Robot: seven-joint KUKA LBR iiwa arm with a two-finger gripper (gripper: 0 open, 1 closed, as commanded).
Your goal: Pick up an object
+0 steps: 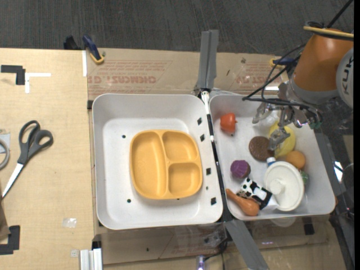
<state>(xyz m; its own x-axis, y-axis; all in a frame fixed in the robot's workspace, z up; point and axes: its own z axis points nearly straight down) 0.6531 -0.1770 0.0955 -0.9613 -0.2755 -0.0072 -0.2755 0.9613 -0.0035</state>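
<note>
My gripper (pixel 280 125) hangs over the back right part of the right bin (pixel 323 167), below the orange band of the arm (pixel 320 61). Directly under it lies a yellow fruit-shaped toy (pixel 287 142), partly covered by the gripper. A brown round disc (pixel 259 148) sits just left of the toy and an orange ball (pixel 296 160) just in front of it. Also in this bin are a red tomato-like piece (pixel 228 122), a purple piece (pixel 241 168), a white cup (pixel 283 185), a black-and-white cow toy (pixel 256 192) and an orange carrot (pixel 243 203).
The left bin (pixel 107 151) holds a yellow divided plate (pixel 166 163). Scissors (pixel 27 145) lie on the wooden bench at the far left. A blue clamp (pixel 93 48) and a cardboard strip (pixel 140 75) sit behind the bins. Cables trail off the arm near the right bin's back edge.
</note>
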